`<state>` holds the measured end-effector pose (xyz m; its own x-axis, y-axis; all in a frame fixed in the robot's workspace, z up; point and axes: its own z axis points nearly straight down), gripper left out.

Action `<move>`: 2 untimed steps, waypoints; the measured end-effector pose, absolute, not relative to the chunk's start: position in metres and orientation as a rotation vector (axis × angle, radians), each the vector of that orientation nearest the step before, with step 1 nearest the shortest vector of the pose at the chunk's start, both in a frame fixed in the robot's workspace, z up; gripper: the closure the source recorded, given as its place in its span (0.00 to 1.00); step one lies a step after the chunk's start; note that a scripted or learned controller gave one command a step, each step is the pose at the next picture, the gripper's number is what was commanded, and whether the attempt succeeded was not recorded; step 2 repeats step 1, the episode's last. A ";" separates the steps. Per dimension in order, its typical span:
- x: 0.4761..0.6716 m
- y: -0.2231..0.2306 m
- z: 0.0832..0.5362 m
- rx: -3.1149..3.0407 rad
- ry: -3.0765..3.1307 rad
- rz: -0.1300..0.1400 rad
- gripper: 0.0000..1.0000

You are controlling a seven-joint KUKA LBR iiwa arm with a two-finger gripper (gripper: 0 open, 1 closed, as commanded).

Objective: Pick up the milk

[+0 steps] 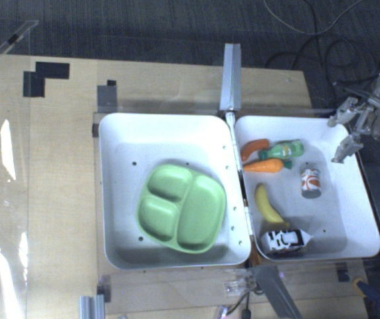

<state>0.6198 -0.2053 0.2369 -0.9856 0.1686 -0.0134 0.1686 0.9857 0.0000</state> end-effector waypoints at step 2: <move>0.623 -0.205 0.251 0.263 3.102 -0.004 1.00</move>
